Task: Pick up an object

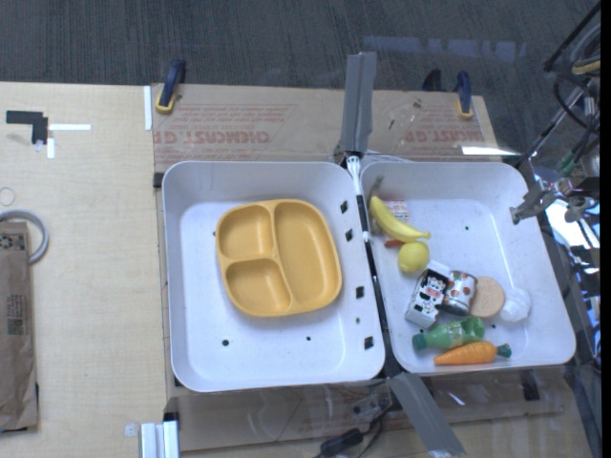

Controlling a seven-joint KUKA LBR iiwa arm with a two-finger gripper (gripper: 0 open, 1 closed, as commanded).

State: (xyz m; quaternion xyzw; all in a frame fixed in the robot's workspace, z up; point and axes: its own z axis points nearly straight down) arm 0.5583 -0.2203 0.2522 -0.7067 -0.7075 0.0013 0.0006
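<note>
The right bin (496,227) holds a cluster of toy foods at its left and front. A banana (393,219) lies near the divider, with a lemon (413,257) just below it. A cow-patterned carton (429,298), a small can (459,292), a round tan biscuit (487,297) and a white lump (516,306) sit in a row. At the front lie a green bottle (451,335) and a carrot (468,353). In the left bin (191,332) rests a yellow divided plate (279,256).
Cardboard (258,127) lies behind the bins, held by blue clamps (172,84) (464,93). A brown paper bag (14,322) sits at the far left. Cables and metal parts (563,189) crowd the right bin's right edge. A grey bar (359,103) rises between the bins.
</note>
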